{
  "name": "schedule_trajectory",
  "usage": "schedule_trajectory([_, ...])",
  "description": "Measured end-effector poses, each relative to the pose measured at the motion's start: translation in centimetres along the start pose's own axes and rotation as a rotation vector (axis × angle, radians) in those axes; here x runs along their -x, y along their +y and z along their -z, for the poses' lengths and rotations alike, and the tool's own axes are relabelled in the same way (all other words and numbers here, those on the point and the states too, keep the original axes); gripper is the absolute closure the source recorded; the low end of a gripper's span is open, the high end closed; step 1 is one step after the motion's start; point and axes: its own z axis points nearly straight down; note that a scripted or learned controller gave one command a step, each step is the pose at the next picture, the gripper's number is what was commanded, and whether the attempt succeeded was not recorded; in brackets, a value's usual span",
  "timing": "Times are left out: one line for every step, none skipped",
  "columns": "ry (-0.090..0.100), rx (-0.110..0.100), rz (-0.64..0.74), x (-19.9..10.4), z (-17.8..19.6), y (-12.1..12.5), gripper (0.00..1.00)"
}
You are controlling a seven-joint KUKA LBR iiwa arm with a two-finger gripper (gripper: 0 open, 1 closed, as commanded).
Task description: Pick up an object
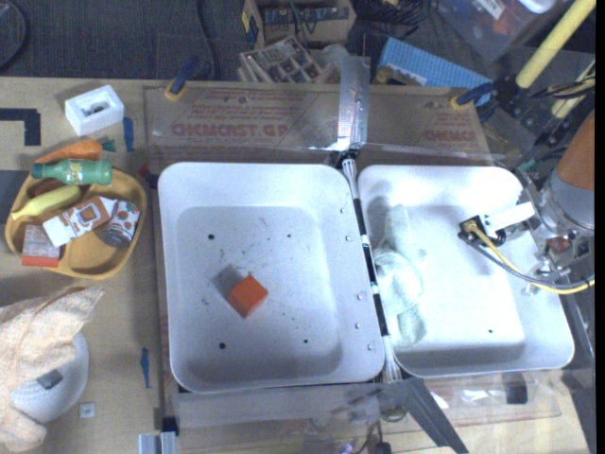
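Two bins: a left bin (284,197) and a right bin (463,334) sit side by side on the bench (57,102).
Block: a small orange block (249,295) lies near the middle of the left bin. A grey patch touches its upper left side. It may be a shadow, but it is hard to tell.
Cloth: a pale, crumpled cloth (397,268) lies along the left wall of the right bin.
Arm: the arm (577,173) comes in from the right, over the right bin's right edge.
Hand: the hand (556,253) hangs at the right side of the right bin, well apart from the block. No thing can be seen in it. Nobody can tell if it is wide or narrow.
How the block feels: it looks hard and light, with flat sides. It should not squash or break.
Where to grab the block: on two flat sides across from each other, near the middle. The block sits turned a bit, so the hand should likely turn to match.
How the cloth feels: it looks soft and floppy. A pinch on a high fold would likely work best.
Job so far: nothing is picked up yet.
Bowl: a yellow bowl (104,263) of toy food sits on the bench, left of the bins.
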Motion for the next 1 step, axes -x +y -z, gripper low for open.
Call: schedule_trajectory([0.001,0.003,0.439,0.56,6.67,-2.77,0.00])
